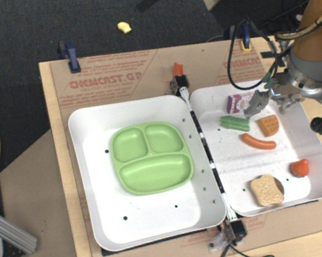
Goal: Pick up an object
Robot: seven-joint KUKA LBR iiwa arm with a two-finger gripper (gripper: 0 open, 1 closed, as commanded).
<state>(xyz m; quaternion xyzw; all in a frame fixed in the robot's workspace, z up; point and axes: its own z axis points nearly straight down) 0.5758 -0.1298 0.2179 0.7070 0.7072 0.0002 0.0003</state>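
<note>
I hover my claw (pixel 263 102), grip state unclear, over the purple-and-white packet (pixel 238 103); next, descend and clamp.

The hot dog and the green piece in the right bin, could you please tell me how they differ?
The hot dog is orange-red with rounded ends; the green piece is green and blunter-ended. The hot dog lies nearer the bin's middle; the green piece lies closer to the end effector. Both are elongated, similarly slanted, and lie flat.

open floor mid right bin (pixel 314 189), green plate (pixel 151 157) filling left bin (pixel 103 223)
</note>
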